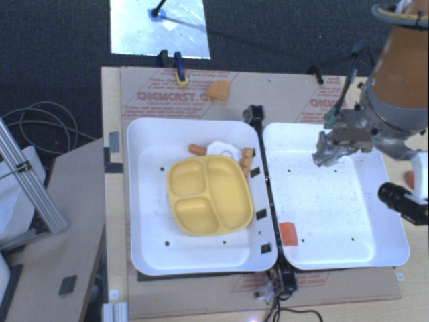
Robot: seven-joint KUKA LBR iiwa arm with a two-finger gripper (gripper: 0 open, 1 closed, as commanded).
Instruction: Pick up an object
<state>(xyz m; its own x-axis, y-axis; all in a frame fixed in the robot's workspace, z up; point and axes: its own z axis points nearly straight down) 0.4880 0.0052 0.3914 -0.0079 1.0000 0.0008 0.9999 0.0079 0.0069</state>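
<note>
My gripper (328, 154) hangs over the right bin (375, 247), near its far rim; whether my fingers are apart or closed I cannot tell, and nothing shows between them. The nearest target, one red block (287, 233), lies at that bin's near left corner, well apart from me. Hugging the wall, it could jam a finger against the rim. The left bin (144, 240) holds one yellow tray (208, 196), one orange sausage (197, 149), one white piece (223, 150), one tan block (247, 158).
</note>
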